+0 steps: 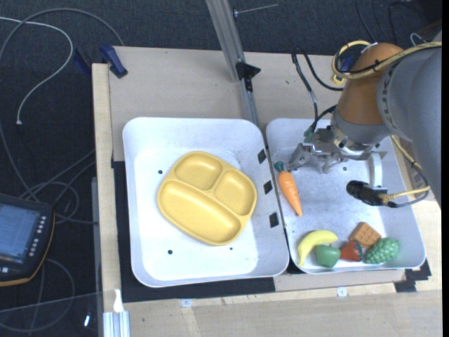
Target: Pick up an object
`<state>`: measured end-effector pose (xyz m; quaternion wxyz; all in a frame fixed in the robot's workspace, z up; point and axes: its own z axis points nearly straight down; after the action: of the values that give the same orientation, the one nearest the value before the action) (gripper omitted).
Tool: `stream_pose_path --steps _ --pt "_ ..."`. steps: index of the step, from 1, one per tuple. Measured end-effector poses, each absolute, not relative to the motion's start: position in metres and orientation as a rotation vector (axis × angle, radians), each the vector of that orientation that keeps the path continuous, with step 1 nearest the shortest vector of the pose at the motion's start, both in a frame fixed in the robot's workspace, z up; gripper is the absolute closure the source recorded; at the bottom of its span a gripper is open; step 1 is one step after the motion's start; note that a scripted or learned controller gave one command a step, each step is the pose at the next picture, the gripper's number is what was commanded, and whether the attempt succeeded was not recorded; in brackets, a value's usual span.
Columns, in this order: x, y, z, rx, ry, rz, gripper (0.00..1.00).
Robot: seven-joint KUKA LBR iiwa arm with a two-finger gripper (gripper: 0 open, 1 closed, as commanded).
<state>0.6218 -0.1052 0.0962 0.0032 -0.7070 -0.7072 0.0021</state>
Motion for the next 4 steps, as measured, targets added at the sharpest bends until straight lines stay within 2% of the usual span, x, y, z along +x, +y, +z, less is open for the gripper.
stream_pose_path --steps 1,2,3,4 --pt "0.624 -0.105 0.111 -2.219 -2.222 -0.003 1.0" --pt "0.632 -0.112 0.162 -2.225 -2.227 -0.007 1.0" --pt "0.624 -0.111 0.215 -2.224 -2.227 -0.007 1.0" --pt "0.625 -0.111 0.249 -2.223 -2.227 -0.006 1.0"
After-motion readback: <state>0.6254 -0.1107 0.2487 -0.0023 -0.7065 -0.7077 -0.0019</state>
